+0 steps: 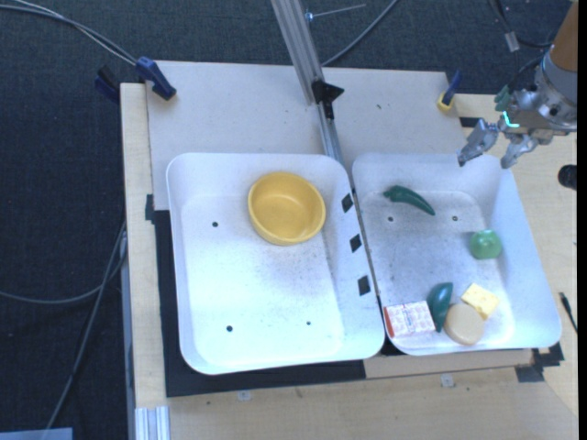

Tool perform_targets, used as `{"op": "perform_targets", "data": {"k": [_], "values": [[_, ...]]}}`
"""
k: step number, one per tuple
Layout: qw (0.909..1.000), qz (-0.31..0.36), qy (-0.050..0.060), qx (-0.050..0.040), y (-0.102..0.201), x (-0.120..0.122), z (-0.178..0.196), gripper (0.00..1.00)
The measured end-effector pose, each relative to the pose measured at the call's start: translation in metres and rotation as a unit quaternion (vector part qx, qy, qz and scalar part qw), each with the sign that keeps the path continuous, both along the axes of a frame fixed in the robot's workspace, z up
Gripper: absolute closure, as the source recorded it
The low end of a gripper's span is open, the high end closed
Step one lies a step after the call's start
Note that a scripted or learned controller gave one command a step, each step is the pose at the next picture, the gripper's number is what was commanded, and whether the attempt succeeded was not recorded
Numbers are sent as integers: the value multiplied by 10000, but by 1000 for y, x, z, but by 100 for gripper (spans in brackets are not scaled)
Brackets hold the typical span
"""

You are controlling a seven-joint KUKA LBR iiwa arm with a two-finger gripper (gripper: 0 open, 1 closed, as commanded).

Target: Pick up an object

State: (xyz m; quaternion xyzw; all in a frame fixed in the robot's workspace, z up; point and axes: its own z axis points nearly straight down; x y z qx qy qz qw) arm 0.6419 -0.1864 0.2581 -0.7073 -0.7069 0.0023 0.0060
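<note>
The gripper (492,150) hangs above the far right corner of the right bin (523,223), with its two fingers (473,147) spread apart and nothing between them. Its grey wrist rises out of view at the right, with a small teal light glowing on it.

Taking the right bin as the landmark, every loose object in it lies clear of the fingers. Closest is the dark green pepper (410,199), lying on its side in the bin's far half, toward its left wall and apart from the fingers. The small green ball (485,244) sits near the bin's right wall, about midway along it. The rest cluster in the bin's near end, well apart from the fingers: a red-and-white carton (409,319) at the near left corner, a teal oval piece (440,298) just beside it, a tan round piece (464,324) touching the teal one, and a yellow cheese wedge (480,298) resting against the tan piece.

Left of the right bin, the left bin (197,273) holds a yellow bowl (286,208), upright in its far half. Both bins rest on the counter (229,108).
</note>
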Motion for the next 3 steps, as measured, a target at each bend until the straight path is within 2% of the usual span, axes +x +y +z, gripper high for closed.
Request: {"op": "perform_targets", "data": {"k": [1, 2, 3], "values": [[10000, 3, -33, -6, 0, 1, 4, 0], [10000, 11, -1, -2, 3, 3, -39, 0], [10000, 12, 16, 2, 12, -2, -99, 0]]}}
